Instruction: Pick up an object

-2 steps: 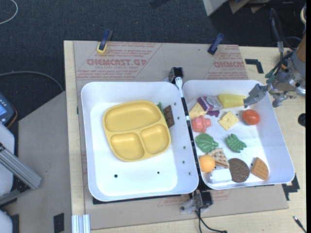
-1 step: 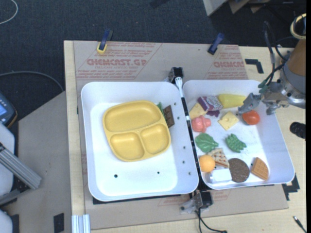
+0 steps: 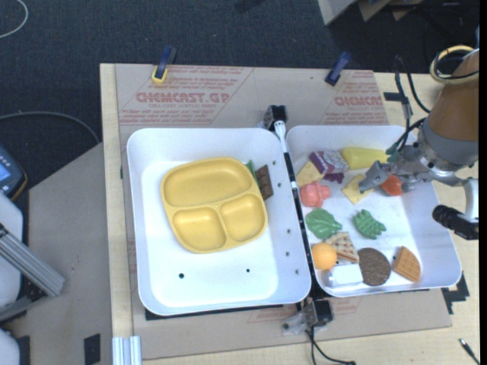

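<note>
The right bin [image 3: 441,278] holds several toy foods: a purple piece [image 3: 329,162], a yellow piece [image 3: 362,157], a pink-red piece [image 3: 313,195], two green leafy pieces [image 3: 323,222] [image 3: 369,223], an orange ball [image 3: 324,256], a brown round cookie [image 3: 374,265] and a waffle-like wedge [image 3: 407,264]. My gripper [image 3: 383,179] hangs low over the upper right part of this bin, reaching in from the right. A small red-orange piece [image 3: 393,187] lies right at its tip, partly covered by it. Whether that piece is held is not visible.
The left bin [image 3: 144,265] carries a yellow divided plate [image 3: 213,204], with a small brown piece [image 3: 263,181] at the plate's right edge. A black bar [image 3: 289,196] runs between the bins. Two clamps [image 3: 161,67] [image 3: 338,68] pin the cardboard at the back.
</note>
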Motion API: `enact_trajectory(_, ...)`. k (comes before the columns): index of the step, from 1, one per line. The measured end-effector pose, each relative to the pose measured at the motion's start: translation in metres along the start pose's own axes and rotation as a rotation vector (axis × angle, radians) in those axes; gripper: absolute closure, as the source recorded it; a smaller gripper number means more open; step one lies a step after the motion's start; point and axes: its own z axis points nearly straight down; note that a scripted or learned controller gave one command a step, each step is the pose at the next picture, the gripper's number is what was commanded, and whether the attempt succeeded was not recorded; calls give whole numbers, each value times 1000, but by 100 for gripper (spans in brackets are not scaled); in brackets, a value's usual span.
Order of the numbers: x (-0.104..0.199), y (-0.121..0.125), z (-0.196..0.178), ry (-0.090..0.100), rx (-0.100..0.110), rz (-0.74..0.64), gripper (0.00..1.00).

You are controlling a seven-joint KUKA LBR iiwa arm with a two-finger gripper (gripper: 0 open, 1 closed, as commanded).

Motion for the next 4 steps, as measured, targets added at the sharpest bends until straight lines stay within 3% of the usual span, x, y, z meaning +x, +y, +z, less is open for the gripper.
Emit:
enact_trajectory(1,9,-7,55,1,0,0,0)
enact_trajectory(2,9,-8,63,0,-2,0,0)
enact_trajectory(3,9,-7,52,-2,-6,1,100)
enact_trajectory(4,7,0,7,-4,-12,0,100)
